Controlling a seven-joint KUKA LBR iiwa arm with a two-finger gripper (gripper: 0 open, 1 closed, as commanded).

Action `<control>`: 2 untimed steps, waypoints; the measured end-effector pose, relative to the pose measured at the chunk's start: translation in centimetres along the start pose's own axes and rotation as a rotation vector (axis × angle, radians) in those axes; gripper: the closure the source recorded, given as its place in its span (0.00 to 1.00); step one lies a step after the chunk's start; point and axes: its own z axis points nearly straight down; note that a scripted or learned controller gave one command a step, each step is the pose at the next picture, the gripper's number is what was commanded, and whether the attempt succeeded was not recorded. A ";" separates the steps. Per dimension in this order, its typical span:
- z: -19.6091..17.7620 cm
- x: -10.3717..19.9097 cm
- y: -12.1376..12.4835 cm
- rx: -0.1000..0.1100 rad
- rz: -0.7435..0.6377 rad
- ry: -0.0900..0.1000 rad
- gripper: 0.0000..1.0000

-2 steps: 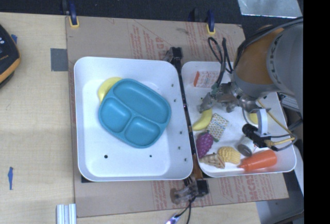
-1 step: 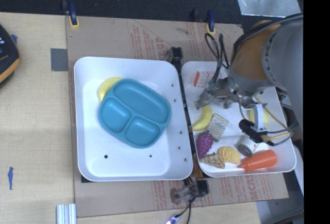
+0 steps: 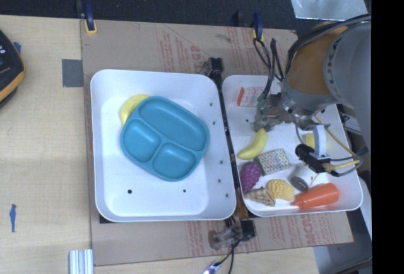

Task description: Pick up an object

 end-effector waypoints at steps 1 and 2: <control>-9.1 6.8 0.9 -0.003 0.002 0.003 1.00; -11.6 10.1 -1.4 0.001 0.003 0.003 1.00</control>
